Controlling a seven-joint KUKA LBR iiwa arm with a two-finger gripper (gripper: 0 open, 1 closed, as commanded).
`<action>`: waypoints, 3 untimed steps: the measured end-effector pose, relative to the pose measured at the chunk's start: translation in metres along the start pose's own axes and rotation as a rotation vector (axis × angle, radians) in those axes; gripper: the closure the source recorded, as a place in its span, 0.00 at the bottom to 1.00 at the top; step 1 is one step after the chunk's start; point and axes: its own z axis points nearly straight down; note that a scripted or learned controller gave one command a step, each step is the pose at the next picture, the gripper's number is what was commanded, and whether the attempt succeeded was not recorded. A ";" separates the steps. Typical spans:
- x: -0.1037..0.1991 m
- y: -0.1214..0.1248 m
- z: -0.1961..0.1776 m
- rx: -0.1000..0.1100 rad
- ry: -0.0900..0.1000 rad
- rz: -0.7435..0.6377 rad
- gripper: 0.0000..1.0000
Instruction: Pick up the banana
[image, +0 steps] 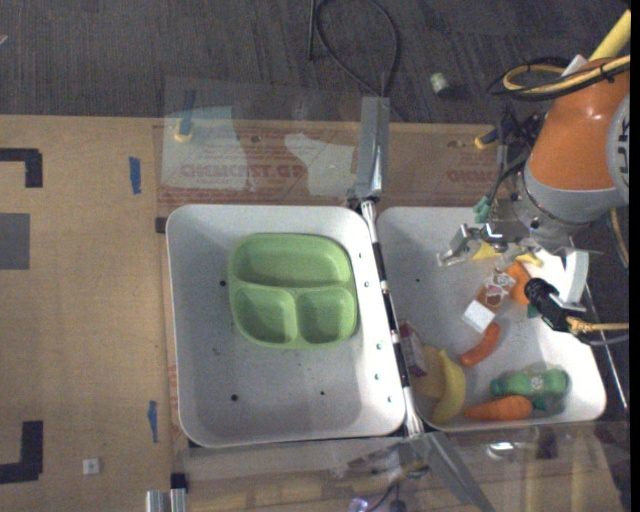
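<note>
Banana (449, 382) lies in the right bin (425, 262), at its near left corner, close against the divider between the bins. Just right of it: a carrot (499, 408) along the near wall, a green toy (530, 383) touching the carrot, and a red-orange chili-shaped piece (481, 344) a little farther in. Gripper (497, 262) sits over the far right part of the same bin, well apart from the banana; how its fingers stand cannot be told. Left bin (200, 330) holds a green three-compartment tray (293, 289).
</note>
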 end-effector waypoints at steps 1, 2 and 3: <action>-0.044 0.028 0.019 -0.003 -0.002 0.030 0.00; -0.059 -0.001 0.035 0.002 0.000 0.433 0.00; -0.090 0.031 0.027 -0.003 -0.002 0.295 0.00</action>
